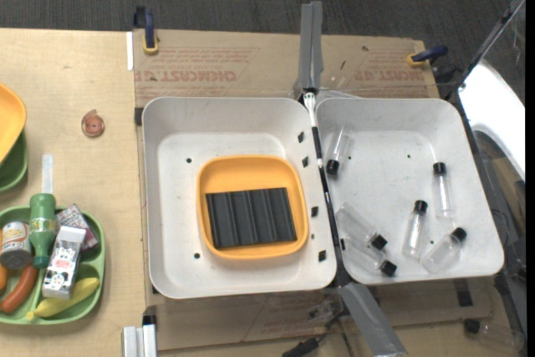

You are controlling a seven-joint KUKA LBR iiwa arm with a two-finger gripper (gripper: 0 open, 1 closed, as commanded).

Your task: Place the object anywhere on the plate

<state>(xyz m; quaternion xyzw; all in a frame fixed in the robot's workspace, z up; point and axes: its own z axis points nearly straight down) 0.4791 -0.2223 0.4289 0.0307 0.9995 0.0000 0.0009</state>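
An orange plate (251, 207) (dark ribbed centre) sits in the left bin; clear black-capped vials (415, 227) lie scattered in the right.

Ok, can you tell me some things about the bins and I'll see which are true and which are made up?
1. The yellow plate sits in the left bin. True.
2. A dark ridged block lies on the plate. True.
3. The clear vials are in the left bin. False: they lie in the right bin.
4. The vials have red caps. False: their caps are black.
5. The vials stand upright. False: they lie on their sides.
6. A green tray of toy food sits left of the bins. True.
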